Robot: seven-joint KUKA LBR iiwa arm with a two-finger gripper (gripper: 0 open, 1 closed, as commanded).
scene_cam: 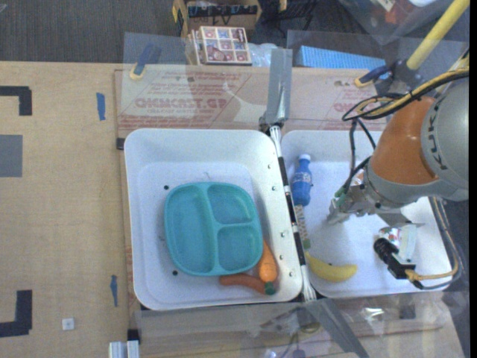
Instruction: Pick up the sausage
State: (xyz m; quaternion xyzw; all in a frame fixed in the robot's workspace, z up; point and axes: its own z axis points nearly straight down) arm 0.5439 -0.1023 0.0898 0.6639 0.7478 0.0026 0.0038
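The sausage (242, 280), thin and reddish-brown, lies in the left bin (141, 151) along its front wall, just below the teal divided plate (212, 228). An orange carrot (268, 264) rests against the sausage's right end. My gripper (339, 213) hangs over the right bin (328, 144), near its middle, well to the right of the sausage and across the wall between the bins. I see nothing held in it.
A blue bottle (301, 179) lies in the right bin by the dividing wall. A yellow banana (332, 269) sits at that bin's front, below the gripper. Cardboard and boxes stand behind the bins.
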